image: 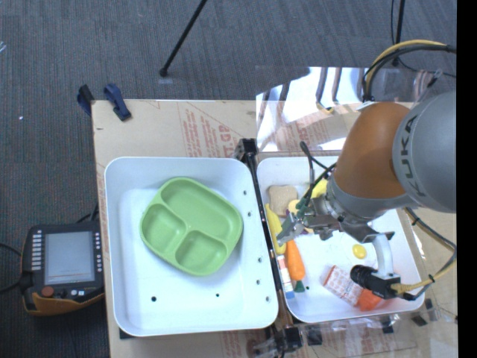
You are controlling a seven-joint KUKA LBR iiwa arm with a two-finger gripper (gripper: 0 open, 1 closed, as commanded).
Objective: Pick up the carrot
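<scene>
Carrot (295,261) lies near the left wall of the right-hand bin (412,241), leafy end toward you, with the gripper (289,228) poised just above its orange tip, fingers slightly parted and holding nothing. You lower straight down so the fingers straddle the narrow body, clear of the yellow banana (273,221) beside it. "KUKA" reads on the arm (387,162); the cardboard's red print is mirrored.

You get even overhead light with soft shadows. Strong glare washes out the clear panel (313,107) behind the right bin (406,248). The dark floor (89,36) looks grainy and slightly soft.
</scene>
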